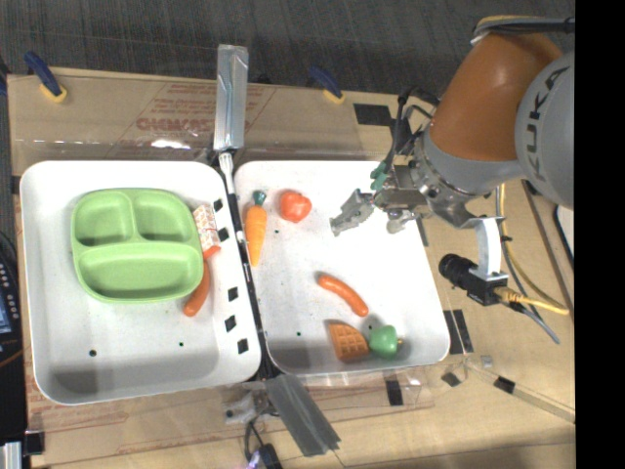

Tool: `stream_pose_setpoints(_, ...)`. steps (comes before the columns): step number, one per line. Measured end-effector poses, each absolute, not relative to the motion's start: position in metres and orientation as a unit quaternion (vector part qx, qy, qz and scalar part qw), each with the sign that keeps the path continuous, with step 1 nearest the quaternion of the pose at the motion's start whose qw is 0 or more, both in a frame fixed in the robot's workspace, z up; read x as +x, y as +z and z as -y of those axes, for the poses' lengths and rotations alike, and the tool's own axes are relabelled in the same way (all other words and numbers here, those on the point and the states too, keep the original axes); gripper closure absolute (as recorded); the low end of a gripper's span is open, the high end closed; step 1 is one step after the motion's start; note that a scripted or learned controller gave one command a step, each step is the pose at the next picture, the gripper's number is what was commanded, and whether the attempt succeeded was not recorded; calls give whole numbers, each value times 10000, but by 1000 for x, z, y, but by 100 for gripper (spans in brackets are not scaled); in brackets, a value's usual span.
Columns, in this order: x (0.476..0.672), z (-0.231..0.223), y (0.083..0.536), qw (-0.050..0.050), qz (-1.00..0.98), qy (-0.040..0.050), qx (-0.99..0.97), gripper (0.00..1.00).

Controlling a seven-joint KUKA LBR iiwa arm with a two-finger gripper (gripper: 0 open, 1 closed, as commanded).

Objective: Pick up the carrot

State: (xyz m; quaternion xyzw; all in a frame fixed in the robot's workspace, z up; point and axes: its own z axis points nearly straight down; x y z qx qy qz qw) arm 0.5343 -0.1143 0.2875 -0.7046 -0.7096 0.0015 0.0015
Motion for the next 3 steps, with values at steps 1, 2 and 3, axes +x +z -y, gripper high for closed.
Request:
stream_pose_setpoints(1,493,135,215,23,7254,20,-6884,0)
stream_pose_setpoints(2,501,135,145,34,5954,25,-8034,0)
stream_pose_setpoints(3,585,126,164,14,5069,13,-8620,0)
